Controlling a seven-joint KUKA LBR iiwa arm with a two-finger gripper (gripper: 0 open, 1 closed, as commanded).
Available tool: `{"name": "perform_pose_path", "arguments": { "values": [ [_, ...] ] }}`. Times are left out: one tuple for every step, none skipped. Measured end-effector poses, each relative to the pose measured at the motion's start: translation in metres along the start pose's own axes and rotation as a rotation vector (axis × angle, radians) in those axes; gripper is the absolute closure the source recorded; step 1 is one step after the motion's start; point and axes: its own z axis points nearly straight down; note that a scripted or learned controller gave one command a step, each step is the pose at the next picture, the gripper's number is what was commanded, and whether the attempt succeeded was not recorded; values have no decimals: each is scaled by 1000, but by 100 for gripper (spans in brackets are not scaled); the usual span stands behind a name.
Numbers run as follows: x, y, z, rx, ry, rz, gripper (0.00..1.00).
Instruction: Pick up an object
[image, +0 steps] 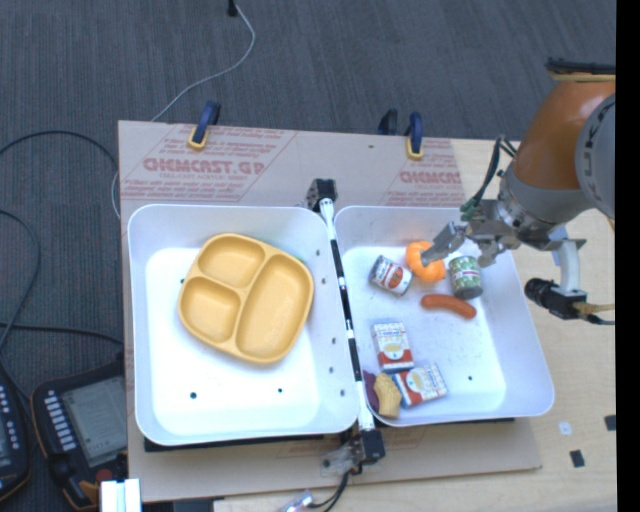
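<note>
Yellow plate (246, 297) (left bin (140, 300)), pincer (452, 247) right

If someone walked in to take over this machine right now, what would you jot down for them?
Gripper: low over the back of the right bin, above an orange toy and a green-labelled can. Nothing is visibly held between its fingers.
Right bin also has: a second can lying on its side, a small sausage, two small cartons, and a brownish piece at the front left corner.
Left bin: a yellow divided plate.
Done: arm is positioned at the objects.
Left: actually grab one and lift it out.
</note>
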Motion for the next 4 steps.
{"name": "perform_pose_path", "arguments": {
  "values": [
    [23,39,101,-3,-2,0,0],
    [23,39,91,-2,-3,0,100],
    [132,35,10,-3,1,-2,100],
    [172,-35,11,0,0,0,100]
  ]
}}
